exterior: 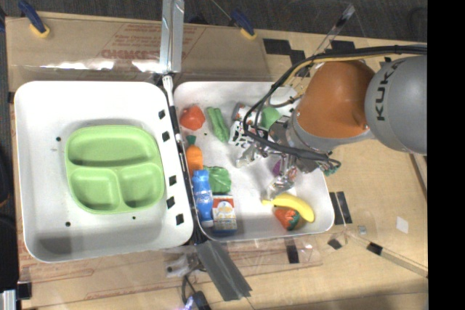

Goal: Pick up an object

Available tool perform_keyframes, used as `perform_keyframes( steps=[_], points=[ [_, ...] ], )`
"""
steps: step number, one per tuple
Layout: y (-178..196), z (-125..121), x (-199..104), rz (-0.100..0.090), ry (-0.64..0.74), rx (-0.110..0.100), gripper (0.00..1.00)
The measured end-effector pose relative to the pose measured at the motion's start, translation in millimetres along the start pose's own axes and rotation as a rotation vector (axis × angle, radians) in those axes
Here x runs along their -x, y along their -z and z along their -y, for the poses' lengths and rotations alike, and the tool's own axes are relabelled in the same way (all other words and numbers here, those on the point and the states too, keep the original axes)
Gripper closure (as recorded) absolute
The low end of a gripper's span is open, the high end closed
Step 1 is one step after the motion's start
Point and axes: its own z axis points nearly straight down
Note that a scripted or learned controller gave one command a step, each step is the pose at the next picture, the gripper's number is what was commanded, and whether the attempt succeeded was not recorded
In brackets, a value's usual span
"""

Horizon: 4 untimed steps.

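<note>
My gripper [249, 149] hangs low in the middle of the right bin [317, 189], at the end of the grey arm with its orange band [334, 99]. It sits right beside a black-and-white patterned object [239, 132]. A purple item [280, 166] lies just to its right, under the wrist. A yellow banana [295, 205] with a red piece [288, 218] rests near the bin's front right corner. Nothing visibly hangs from the gripper.
Along the right bin's left side lie a red-orange fruit [192, 117], a green vegetable [216, 123], an orange carrot [193, 157], a blue bottle [201, 192], a green lump [220, 178] and a small carton [224, 213]. The left bin [36, 156] holds a green divided tray [114, 168].
</note>
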Motion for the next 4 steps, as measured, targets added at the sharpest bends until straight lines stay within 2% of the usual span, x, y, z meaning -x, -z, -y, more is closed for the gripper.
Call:
perform_keyframes(
  steps=[1,2,3,4],
  points=[
    [11,-1,3,0.003,0.005,-0.001,1.0],
    [118,32,89,0.007,0.071,-0.006,1.0],
    [140,47,42,0.002,0.356,-0.002,1.0],
    [70,63,69,-0.001,0.393,0.008,1.0]
  ],
)
